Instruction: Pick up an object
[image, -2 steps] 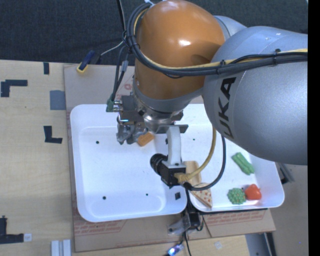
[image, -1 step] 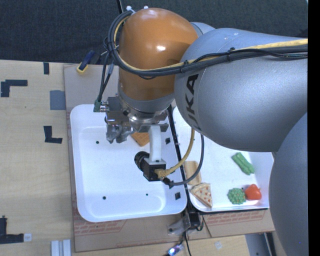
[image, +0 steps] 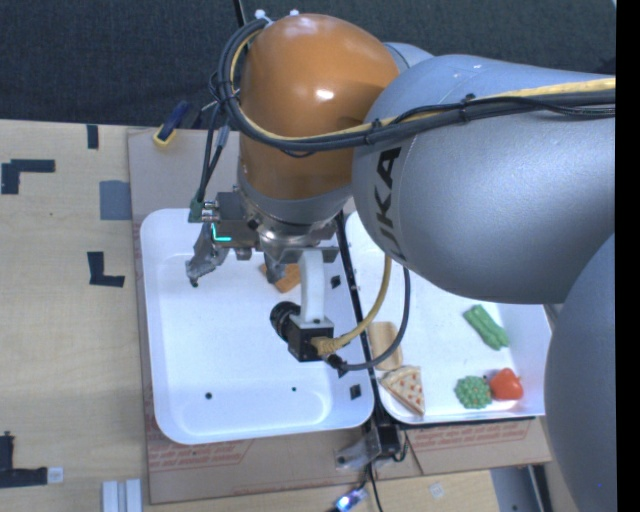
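Gripper (image: 214, 262) sits low over the upper part of the left bin (image: 200, 360); spread or pressed together, cannot tell, since the wrist blocks it; orange-brown piece (image: 281, 276) lies in the same bin, just beside the gripper on the side toward the right bin (image: 440, 325) and partly hidden, so its long axis is unclear.

A robotics lab: industrial arm (image: 480, 180) over two white bins (image: 180, 330).

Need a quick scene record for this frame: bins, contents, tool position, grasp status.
left bin: small orange-brown item at far side, partly hidden
right bin: green vegetable, broccoli, red tomato, pizza slice
tool: over left bin's far side, beside the orange-brown item
grasp: nothing seen held
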